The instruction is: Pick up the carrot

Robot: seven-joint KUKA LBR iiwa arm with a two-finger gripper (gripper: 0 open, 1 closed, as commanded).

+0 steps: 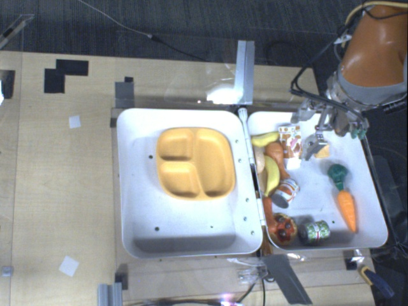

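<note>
Camera view has the carrot (pixel 346 210) lying free by the right bin (pixel 373 238)'s right wall, green top (pixel 337 174) pointing up-frame. Looks light, stiff, maybe slick, so grab across the fat middle. Gripper (pixel 313 146) hovers well apart from it, fingers slightly parted, holding nothing.

Arm (pixel 375 46) enters from upper right, orange band facing camera, grey wrist below it pointing down-left. Gripper (pixel 313 146) hangs low at the wrist end, tilted slightly left. Finger state not resolvable from this angle. Cables loop off the wrist's left side.
</note>
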